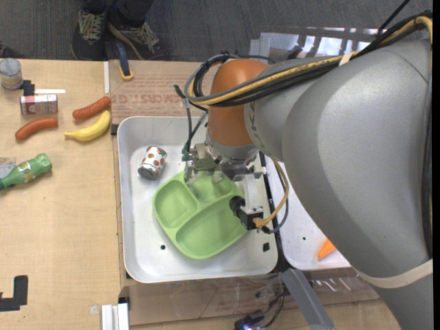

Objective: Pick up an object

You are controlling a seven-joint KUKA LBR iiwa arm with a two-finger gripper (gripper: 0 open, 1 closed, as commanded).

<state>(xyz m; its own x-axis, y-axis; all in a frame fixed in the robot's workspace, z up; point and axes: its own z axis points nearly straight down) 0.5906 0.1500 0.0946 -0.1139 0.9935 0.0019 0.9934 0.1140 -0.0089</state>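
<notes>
- Jaws: you cannot tell whether they stand open or closed; the wrist body hides them from above.
- The gripper (206, 172) sits low over the upper edge of the green divided tray (199, 218), at the tray's rim. Whether it touches the tray you cannot tell.
- The green divided tray lies flat in the left white bin (130, 205), tilted on the diagonal, its compartments facing up. It fills the middle and lower part of that bin.
- A small can with a red-spotted label (152, 163) lies on its side in the same bin, up and left of the tray, near the gripper but apart from it.
- Above the gripper you see the orange band (230, 102) of the arm (357, 157), with black and yellow cables looped around it. The grey arm body covers most of the right white bin (302, 243).
- An orange piece (326, 249) shows in the right bin, just at the arm's edge; its shape is too hidden to name.
- On the wooden bench (55, 239), left of the bins and well apart from them: a yellow banana (91, 129), two red sausages (91, 108) (36, 127), a green bottle (26, 171) on its side, a small red-and-white carton (38, 104), and a tin (9, 73) at the far left edge.
- A cardboard sheet (155, 91) lies behind the left bin.
- Room: dark grey carpet (275, 5) beyond the bench, with a person's shoes (113, 33) standing at the top left.
</notes>
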